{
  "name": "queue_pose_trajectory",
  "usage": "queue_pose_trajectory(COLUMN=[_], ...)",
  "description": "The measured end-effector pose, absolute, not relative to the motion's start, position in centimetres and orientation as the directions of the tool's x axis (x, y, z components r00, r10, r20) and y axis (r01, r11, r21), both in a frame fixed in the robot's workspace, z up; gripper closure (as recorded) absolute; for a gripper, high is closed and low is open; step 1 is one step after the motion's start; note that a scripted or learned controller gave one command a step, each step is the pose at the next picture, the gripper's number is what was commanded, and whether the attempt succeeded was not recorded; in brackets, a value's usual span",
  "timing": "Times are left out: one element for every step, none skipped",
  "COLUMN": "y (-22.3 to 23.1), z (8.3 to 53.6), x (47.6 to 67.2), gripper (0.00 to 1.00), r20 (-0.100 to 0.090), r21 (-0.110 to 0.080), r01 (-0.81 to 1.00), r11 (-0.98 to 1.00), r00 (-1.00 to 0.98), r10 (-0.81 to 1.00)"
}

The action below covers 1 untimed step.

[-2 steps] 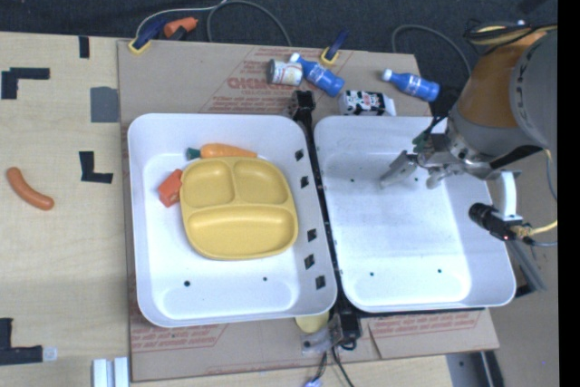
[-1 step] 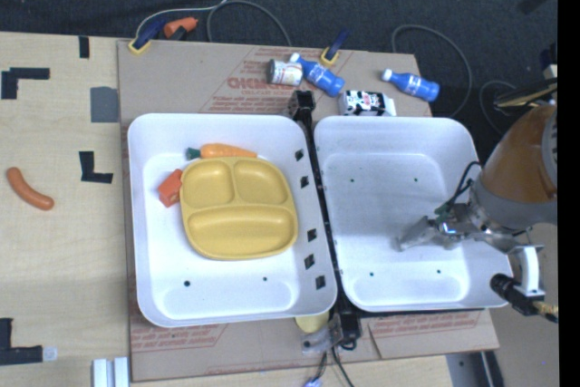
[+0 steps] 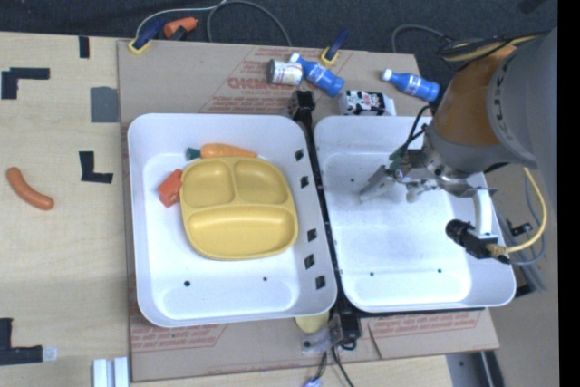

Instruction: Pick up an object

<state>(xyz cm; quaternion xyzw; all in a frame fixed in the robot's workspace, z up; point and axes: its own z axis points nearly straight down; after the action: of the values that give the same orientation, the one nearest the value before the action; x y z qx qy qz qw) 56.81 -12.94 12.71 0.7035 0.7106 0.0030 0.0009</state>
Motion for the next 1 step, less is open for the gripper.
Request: queue_pose_trajectory(y=[-5.87], z=[19.49], x=[63.49], gripper=[0.00], r20=[0.002], r21=[0.011], r01=[1.000], r11=[0.011], r00=[-0.011], r10=[1.000])
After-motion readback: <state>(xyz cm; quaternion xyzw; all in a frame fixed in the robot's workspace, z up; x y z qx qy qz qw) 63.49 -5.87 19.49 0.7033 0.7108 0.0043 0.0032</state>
